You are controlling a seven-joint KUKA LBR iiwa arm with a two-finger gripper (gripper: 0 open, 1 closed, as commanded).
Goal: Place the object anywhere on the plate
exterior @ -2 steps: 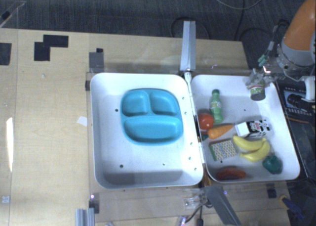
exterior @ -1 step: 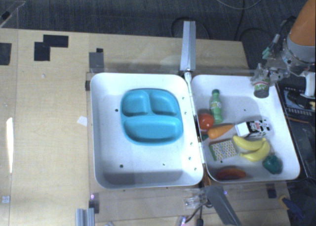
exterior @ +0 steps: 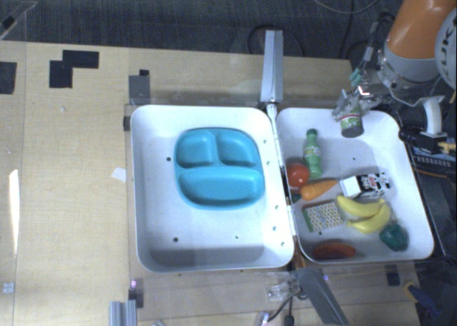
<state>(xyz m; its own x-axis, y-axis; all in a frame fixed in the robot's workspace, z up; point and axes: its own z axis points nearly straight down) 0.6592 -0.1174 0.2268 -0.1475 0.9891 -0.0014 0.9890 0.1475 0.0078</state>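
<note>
We see the blue plate (exterior: 218,167) alone in the left bin (exterior: 153,196), open white floor around it. Our gripper (exterior: 349,114) hovers over the right bin's (exterior: 410,175) far edge, clenched on a grey cup (exterior: 351,126).

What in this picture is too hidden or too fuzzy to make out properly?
- Gripper, camera view: small and blurred, so whether it holds anything is unclear.
- Arm: cut off by the top and right edges.
- White box: its label is too small to read.
- Tomato: partly hidden by the bin's rim and the carrot.
</note>
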